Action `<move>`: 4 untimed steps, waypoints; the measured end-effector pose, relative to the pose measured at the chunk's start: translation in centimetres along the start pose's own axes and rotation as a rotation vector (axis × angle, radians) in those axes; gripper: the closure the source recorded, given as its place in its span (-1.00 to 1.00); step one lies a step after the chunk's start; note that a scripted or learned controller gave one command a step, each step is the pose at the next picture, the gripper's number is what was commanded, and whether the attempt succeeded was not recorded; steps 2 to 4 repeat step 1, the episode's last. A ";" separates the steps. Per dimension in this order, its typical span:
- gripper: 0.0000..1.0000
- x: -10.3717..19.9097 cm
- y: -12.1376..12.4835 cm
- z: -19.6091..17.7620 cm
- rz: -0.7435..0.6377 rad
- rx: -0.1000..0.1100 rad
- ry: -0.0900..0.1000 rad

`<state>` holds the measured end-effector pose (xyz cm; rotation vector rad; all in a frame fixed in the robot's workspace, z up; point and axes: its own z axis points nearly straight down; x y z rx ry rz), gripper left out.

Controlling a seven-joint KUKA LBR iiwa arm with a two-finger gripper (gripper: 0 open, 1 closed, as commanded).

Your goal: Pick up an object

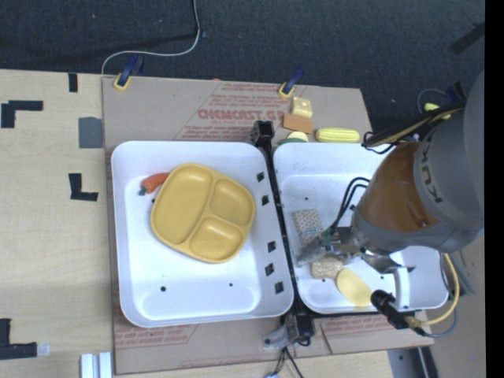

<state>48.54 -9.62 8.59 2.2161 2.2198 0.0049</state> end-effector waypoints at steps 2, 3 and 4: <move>1.00 -0.1 0.0 -1.0 0.001 0.001 0.000; 1.00 -0.1 0.0 -1.0 0.001 0.001 0.000; 1.00 -0.1 0.0 -1.0 0.001 0.001 0.000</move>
